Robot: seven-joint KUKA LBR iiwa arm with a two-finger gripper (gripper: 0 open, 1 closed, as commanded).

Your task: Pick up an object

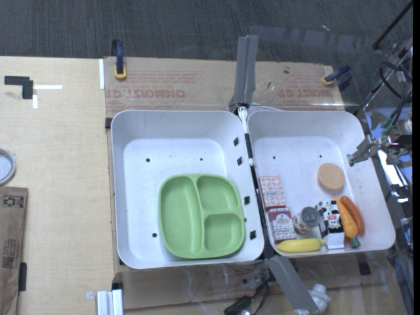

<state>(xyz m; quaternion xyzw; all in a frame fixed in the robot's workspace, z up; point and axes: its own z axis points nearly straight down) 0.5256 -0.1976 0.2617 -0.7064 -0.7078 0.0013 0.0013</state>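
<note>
Carrot (351,217) right bin (295,130) front-right, not gripped | gripper (362,153) at bin's right rim, state can't tell | disc (331,176) near | can (306,220), banana (300,245), cartons (275,209) front | green tray (201,215) left bin (170,126)

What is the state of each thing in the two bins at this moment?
green divided plate: flat in the left bin, compartments bare
banana: lying at the right bin's front wall
carrot: lying near the right wall
tan disc: lying flat, apart from the others
small jar: on its side
</note>
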